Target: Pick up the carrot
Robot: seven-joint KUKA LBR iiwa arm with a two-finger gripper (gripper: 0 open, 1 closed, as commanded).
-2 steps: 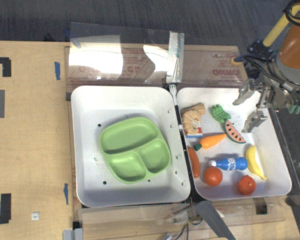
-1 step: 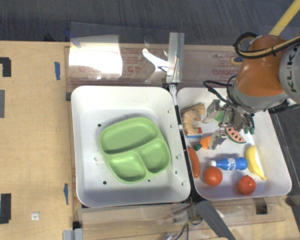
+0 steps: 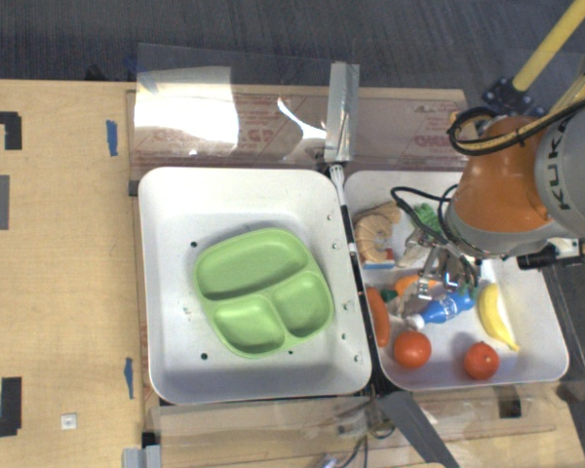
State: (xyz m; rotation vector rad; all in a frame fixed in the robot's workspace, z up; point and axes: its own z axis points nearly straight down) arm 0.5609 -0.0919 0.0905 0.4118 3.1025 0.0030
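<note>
The carrot [image 3: 378, 316] is a slim orange piece lying lengthwise along the left wall of the right bin [image 3: 551, 359]. My gripper [image 3: 424, 289] hangs over the middle of that bin, just right of the carrot's upper end and apart from it. Its metal tip is low among the items, over a small orange piece [image 3: 406, 284] and the blue bottle [image 3: 447, 307]. I see nothing held in it.
The right bin also holds two red tomatoes [image 3: 412, 349] [image 3: 481, 360], a banana [image 3: 496, 317], a bread roll [image 3: 376, 232] and a green item [image 3: 425, 214]. A green divided plate [image 3: 263, 291] lies in the left bin [image 3: 166, 261]. The bins' shared wall runs beside the carrot.
</note>
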